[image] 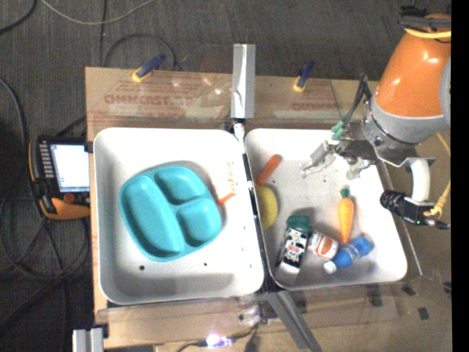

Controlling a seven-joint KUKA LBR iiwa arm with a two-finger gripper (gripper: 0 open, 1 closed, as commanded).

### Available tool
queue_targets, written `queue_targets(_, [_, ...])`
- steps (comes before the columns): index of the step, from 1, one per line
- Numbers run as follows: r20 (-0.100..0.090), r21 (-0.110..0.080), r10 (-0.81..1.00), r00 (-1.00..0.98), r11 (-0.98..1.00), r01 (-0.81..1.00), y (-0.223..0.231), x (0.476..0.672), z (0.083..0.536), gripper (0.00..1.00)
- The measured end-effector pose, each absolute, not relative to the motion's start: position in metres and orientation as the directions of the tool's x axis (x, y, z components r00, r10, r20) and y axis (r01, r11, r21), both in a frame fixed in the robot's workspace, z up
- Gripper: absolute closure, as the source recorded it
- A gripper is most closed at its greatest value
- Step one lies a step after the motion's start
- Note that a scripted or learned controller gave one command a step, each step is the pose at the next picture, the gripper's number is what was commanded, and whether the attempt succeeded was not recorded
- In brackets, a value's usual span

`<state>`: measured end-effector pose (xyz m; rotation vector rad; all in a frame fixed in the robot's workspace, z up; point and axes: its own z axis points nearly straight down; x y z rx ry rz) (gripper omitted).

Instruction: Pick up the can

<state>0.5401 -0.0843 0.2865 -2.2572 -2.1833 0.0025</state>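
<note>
The can (322, 244) is a small red and white cylinder lying on its side near the front of the right bin (388, 270). It is wedged between a cow-patterned carton (294, 246) and a blue bottle (354, 252). My gripper (336, 166) hangs over the back part of the right bin, well behind the can. Its fingers are spread open, with nothing between them. An orange carrot (345, 215) lies between the gripper and the can.
A small orange piece (269, 166) and a yellow item (268, 204) lie along the right bin's left wall. The left bin (110, 270) holds a blue divided plate (171, 210). A handheld pendant (60, 176) sits left of the bins.
</note>
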Motion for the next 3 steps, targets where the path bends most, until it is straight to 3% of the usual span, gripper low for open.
queue_targets(1, [0.001, -0.005, 0.986, 0.168, -0.168, 0.986, -0.118, 0.494, 0.164, 0.00])
queue_targets(2, [0.006, 0.025, 0.949, 0.316, -0.316, 0.948, -0.125, 0.493, 0.092, 0.00])
queue_targets(3, [0.011, -0.007, 0.875, 0.484, -0.483, 0.875, -0.186, 0.551, 0.093, 0.00])
